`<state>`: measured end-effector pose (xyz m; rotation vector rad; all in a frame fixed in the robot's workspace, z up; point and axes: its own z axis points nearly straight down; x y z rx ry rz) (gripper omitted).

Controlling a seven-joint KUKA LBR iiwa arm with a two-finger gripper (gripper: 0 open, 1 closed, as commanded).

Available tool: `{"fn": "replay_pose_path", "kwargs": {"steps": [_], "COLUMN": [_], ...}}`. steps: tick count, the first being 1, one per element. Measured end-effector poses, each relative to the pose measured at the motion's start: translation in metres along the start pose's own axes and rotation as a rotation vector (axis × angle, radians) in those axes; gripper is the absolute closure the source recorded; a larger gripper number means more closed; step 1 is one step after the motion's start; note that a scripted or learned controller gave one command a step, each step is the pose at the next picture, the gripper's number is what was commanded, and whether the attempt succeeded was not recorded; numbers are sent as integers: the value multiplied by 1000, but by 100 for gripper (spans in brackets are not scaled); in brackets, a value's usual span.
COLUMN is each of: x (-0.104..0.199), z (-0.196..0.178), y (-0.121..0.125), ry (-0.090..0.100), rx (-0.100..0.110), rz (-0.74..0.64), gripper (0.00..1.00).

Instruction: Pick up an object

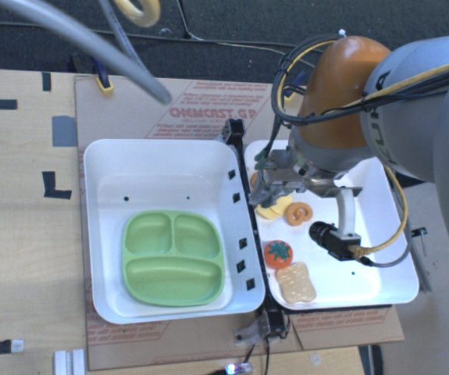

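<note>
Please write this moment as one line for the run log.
arm: over right bin | gripper: at yellow item | left bin: green tray

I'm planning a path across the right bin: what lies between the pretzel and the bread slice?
In the camera view, the tomato lies between the pretzel and the bread slice, slightly left of the line joining them.

A white left bin sits on brown cardboard printed with red lettering. In it lies a green tray with three compartments, toward the near side. A right bin stands just beside it, the two walls touching. The cardboard rests on a pale wood counter marked with dark tape pieces. Black cables cross the dark floor beyond.
</note>
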<state>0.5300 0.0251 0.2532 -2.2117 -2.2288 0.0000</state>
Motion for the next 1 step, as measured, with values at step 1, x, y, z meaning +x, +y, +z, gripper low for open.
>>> {"fn": "replay_pose_path", "kwargs": {"steps": [1], "x": [55], "z": [22], "y": [-6], "ry": [-1], "rx": [3], "rz": [1], "gripper": [100]}}
